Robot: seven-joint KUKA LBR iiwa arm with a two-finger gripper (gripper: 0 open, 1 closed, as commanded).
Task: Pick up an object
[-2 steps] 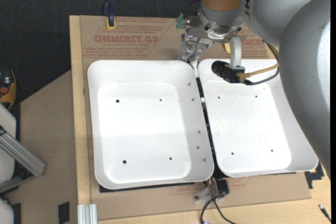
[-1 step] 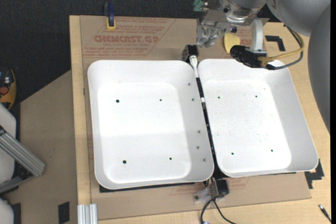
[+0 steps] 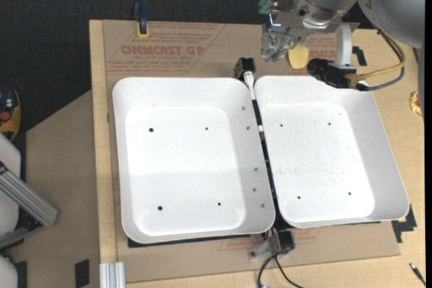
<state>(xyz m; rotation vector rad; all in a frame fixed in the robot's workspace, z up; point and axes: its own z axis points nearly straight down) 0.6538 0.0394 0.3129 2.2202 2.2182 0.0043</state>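
One gripper poised beside a pale yellow object beyond the right bin, likely lining up a grasp; cannot tell whether clenched or released.

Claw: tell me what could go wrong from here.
1. The claw hangs past the far rim of the right bin, over the board. A descent here could strike the rim or the board.
2. A pale yellow thing sits beside the claw, and it is unclear whether it is gripped. If loose, it could fall outside the bin.
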